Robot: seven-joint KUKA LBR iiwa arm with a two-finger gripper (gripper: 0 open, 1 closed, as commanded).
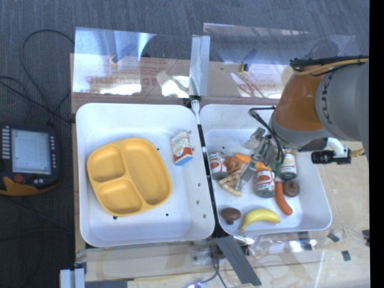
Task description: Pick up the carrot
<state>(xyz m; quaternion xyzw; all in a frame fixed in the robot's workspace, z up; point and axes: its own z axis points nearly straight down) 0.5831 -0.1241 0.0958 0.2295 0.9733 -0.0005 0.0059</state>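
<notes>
Right now I see the tool [259, 153] low in the right bin [321, 212], just right of the carrot [242, 158]. I cannot tell its state. The banana [260, 217] lies well below the carrot.

You look down from one fixed camera above the worktop [336, 263], tilted at a slant, both white bins [144, 233] in full view, arm [327, 104] entering from 3 o'clock, moderately near.

Robotics lab: teach pendant [27, 158], taped plastic shields [114, 47], bench bins [84, 125].
</notes>
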